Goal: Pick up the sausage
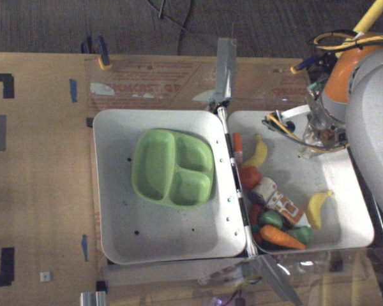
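A slim red sausage-like piece (237, 148) lies along the left wall of the right bin (332, 171), next to a small banana (260, 152). A darker red piece (255, 213) is half buried in the toy food pile lower down; I cannot tell which of the two is the sausage. My gripper (320, 136) hangs over the upper right part of the right bin, well to the right of both red pieces, with cables around it. Nothing is seen held by it.
The pile in the right bin also holds a red tomato (249, 177), a white and orange carton (282, 201), a carrot (281, 236), green vegetables (272, 219) and a second banana (317, 208). A green divided plate (173, 167) sits in the left bin (115, 222).
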